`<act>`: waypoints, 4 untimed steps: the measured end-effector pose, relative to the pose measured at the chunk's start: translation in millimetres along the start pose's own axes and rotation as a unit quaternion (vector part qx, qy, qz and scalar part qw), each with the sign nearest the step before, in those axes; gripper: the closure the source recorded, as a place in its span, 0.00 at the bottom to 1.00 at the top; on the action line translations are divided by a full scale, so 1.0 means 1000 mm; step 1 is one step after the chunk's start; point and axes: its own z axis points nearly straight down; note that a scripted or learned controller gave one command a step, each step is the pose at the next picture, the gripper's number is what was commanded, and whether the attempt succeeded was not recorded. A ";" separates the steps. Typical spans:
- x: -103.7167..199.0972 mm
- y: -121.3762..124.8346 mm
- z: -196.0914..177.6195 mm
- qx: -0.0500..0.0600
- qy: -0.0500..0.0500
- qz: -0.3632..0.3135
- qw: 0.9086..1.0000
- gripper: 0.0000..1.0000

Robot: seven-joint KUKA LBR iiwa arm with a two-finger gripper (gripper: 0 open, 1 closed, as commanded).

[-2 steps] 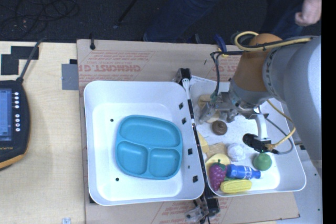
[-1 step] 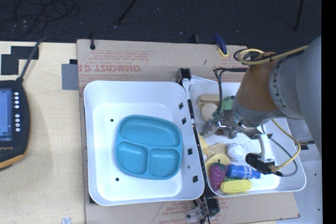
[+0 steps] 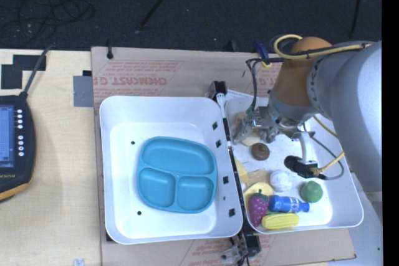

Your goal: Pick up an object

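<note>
**Hand low in the right bin, nothing visibly held**

Nearest you, along the right bin's [image 3: 349, 221] front edge, the toys crowd together: a yellow corn cob [image 3: 280, 220], a blue bottle [image 3: 287, 204], purple grapes [image 3: 258, 204], a green ball [image 3: 312, 191] and a white ball [image 3: 280, 180]. Behind them a small brown disc [image 3: 260, 151] lies alone, just in front of the hand [image 3: 262, 128]. You cannot tell from here whether the hand is wide or narrow. The left bin [image 3: 118, 134] carries a blue divided tray [image 3: 176, 173]. Watch for a miss: the disc looks flat and may slip, and the bin's dividing wall stands close beside the hand.
</note>
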 end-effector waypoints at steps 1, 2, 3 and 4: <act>-0.017 0.015 0.001 0.001 0.000 0.001 1.000 0.00; -0.003 -0.057 -0.001 0.002 0.001 0.003 1.000 0.00; -0.002 0.017 0.000 -0.001 0.000 0.000 1.000 0.00; -0.061 -0.034 0.000 0.002 0.000 0.003 1.000 0.00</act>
